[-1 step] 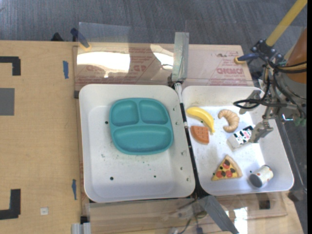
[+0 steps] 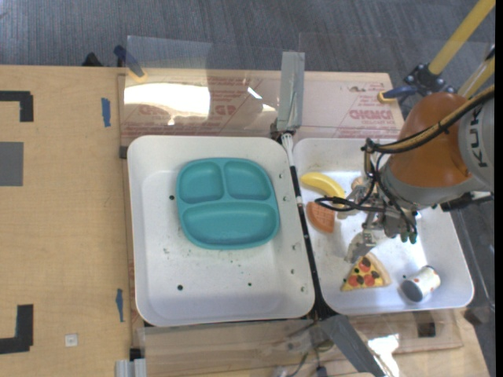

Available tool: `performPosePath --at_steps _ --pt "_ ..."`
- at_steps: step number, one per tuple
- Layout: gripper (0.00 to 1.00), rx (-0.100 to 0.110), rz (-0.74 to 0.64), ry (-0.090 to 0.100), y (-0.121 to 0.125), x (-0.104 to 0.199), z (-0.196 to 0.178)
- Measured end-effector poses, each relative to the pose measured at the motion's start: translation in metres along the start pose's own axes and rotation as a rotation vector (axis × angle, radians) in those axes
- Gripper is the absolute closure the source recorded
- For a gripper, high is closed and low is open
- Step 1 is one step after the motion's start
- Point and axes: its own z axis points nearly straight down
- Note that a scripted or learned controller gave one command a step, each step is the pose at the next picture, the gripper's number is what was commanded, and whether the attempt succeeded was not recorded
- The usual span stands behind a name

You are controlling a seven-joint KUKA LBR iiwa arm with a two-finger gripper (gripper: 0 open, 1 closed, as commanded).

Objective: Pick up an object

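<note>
The right bin [image 2: 448, 234] holds several toy items. A yellow banana [image 2: 323, 184] lies at its upper left, with an orange wedge-shaped piece [image 2: 321, 216] just below it. A pizza slice [image 2: 365, 274] lies near the front, and a white and grey cylinder [image 2: 419, 283] sits at the front right. My gripper [image 2: 361, 246] hangs low over the middle of this bin, just above the pizza slice's tip and right of the orange piece. I see nothing held in it. The orange wrist band [image 2: 428, 144] and cables cover the bin's upper right.
The left bin [image 2: 157, 273] carries a teal divided plate [image 2: 228, 203]. A raised divider [image 2: 302, 226] runs between the two bins. Cardboard and a clear sheet [image 2: 204, 100] stand behind them. Yellow poles [image 2: 464, 26] rise at the upper right.
</note>
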Motion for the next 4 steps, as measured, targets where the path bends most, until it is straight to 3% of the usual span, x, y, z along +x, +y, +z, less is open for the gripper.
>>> performPosePath --at_steps 1,2,3,4 --pt "1.00 0.003 0.001 -0.023 -0.001 -0.006 -0.019" --pt "1.00 -0.002 0.222 -0.020 0.085 -0.032 -0.085" --pt "1.00 -0.002 0.092 -0.024 0.133 0.049 -0.174" --pt "1.00 0.003 -0.407 -0.011 0.156 0.091 -0.116"
